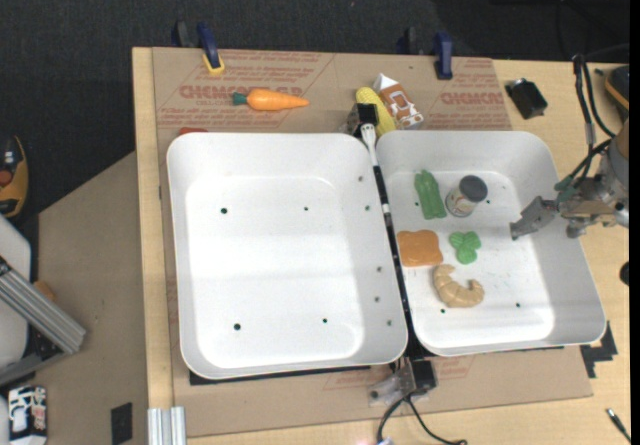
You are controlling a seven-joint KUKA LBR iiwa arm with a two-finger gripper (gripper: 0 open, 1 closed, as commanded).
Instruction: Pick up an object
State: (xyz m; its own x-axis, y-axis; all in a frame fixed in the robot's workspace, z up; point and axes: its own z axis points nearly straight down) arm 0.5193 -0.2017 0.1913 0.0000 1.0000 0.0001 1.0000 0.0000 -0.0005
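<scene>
Jaws [530, 223]: state unclear, cannot tell; at right bin's [535, 323] right wall.
Nearest objects: can [466, 194], green toy [464, 246], well apart.

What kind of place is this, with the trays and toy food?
Probably a robotics lab bench: two white bins clamped on a board, toy food like a croissant, and a robot gripper reaching in.

Even overhead light, fairly bright. White bins [270, 353] near blown out, little surface detail. Soft short shadows under items in the right bin [520, 333]. Dark floor [80, 33] grainy, underexposed. My end effector [530, 221] slightly blurred at the surface's right edge. Overall low resolution, mild softness.
</scene>
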